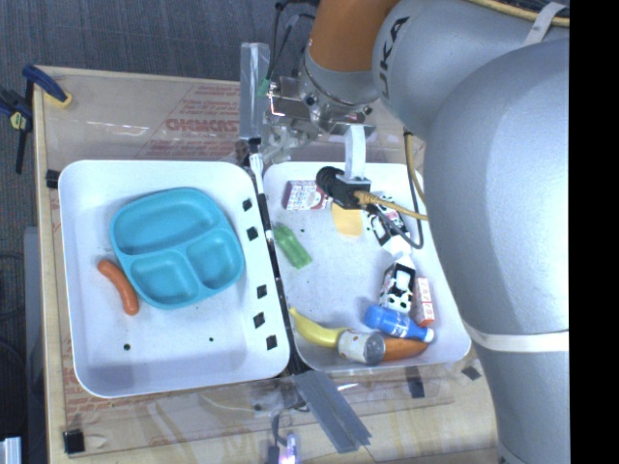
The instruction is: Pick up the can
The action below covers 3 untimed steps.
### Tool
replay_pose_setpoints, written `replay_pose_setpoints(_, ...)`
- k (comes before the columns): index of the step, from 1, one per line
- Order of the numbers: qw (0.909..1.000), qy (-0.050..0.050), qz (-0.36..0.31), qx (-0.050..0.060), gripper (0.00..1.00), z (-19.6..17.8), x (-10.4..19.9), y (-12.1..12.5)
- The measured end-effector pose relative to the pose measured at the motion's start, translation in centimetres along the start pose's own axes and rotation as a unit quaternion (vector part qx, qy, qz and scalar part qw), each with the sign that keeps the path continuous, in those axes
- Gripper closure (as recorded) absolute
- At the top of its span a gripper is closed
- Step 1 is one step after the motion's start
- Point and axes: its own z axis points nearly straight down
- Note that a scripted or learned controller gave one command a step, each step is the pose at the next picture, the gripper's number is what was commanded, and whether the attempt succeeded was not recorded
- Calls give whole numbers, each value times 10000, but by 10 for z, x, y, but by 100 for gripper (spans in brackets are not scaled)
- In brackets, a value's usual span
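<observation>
A small can (306, 196) with a red and white label lies on its side in the back left corner of the right bin (440, 259). My gripper (276, 133) hangs over the back rim of that bin, just behind and to the left of the can. It is apart from the can, and nothing shows in its grasp. The grey arm with its orange band comes in from the upper right and covers the bin's right side.
The right bin also holds a yellow block (348, 220), a green piece (290, 246), a banana (317, 329), a silver-ended cylinder (366, 346), a blue bottle (398, 324) and an orange carrot (404, 350). In the left bin lie a blue divided plate (177, 246) and an orange sausage (119, 286).
</observation>
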Motion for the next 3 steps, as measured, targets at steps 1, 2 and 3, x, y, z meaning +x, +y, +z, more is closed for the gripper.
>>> replay_pose_setpoints(1,9983,-1,-574,-12,100,-39,75,-8)
replay_pose_setpoints(2,9990,-6,-442,-6,100,-22,145,-16)
replay_pose_setpoints(3,9987,-5,-501,-9,100,-20,215,-24)
